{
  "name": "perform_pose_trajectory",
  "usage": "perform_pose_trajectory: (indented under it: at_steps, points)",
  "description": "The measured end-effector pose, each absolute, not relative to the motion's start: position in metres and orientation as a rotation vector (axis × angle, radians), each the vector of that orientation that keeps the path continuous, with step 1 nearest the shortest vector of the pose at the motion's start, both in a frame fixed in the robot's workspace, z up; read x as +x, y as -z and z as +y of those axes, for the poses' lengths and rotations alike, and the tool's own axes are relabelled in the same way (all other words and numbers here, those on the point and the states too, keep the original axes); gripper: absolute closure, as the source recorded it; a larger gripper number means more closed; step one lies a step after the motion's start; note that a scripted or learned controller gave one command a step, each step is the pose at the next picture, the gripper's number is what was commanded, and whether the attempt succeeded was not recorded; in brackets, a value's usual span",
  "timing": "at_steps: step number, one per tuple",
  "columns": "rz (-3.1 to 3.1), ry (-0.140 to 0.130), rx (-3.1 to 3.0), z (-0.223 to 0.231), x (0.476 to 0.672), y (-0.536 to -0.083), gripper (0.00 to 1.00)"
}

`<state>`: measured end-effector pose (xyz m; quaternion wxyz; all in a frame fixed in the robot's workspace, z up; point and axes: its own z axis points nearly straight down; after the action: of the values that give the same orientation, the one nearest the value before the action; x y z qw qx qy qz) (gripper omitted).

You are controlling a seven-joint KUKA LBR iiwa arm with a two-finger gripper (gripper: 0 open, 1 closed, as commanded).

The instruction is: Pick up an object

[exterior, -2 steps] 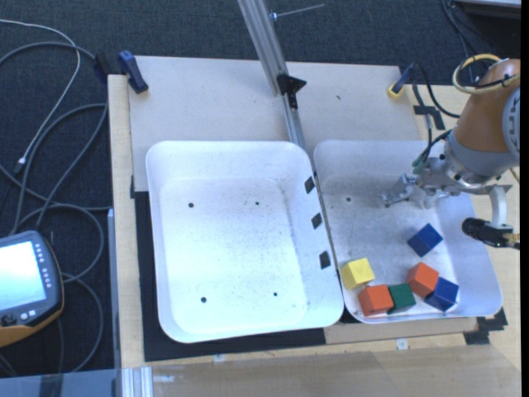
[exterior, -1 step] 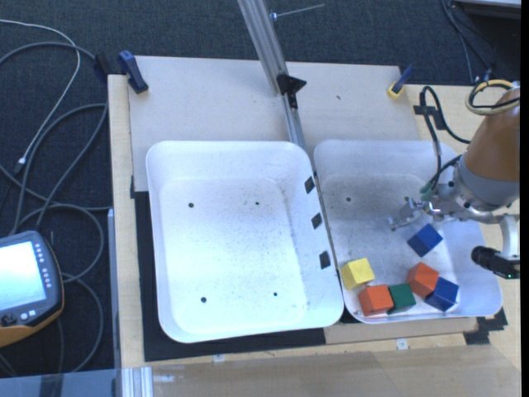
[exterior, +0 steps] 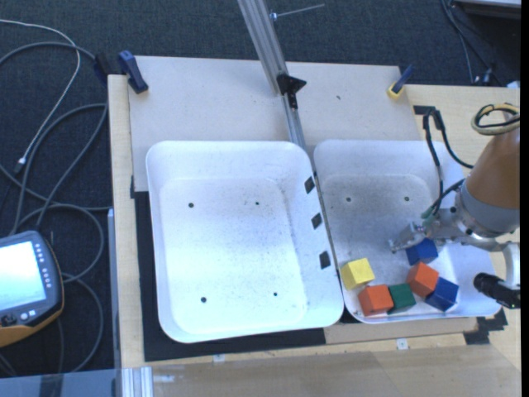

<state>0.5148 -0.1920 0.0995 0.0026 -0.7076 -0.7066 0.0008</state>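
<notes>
Several coloured blocks lie in the near corner of the right bin (exterior: 372, 180): a yellow block (exterior: 357, 272), a red-orange block (exterior: 375, 299), a green block (exterior: 402, 296), an orange block (exterior: 423, 278) and a blue block (exterior: 444, 293). Another blue block (exterior: 422, 251) sits just behind the orange one. My gripper (exterior: 408, 240) is low in the right bin, right at the upper left side of this blue block and touching or nearly touching it. The arm's orange band (exterior: 500, 172) rises above it at the right.
The left bin (exterior: 223, 238) stands beside the right one, with a row of black clips (exterior: 316, 220) along the shared rim. A slanted metal rail (exterior: 264, 40) runs from the top down to the bins. A handheld pendant (exterior: 25, 284) lies off the bench at left.
</notes>
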Motion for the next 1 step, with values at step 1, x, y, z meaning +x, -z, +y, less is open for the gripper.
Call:
perform_pose_trajectory:
  at_steps: [1]
  points:
    - [-2.222,0.004,-2.222,-0.1918,0.5176,-0.1104,1.0]
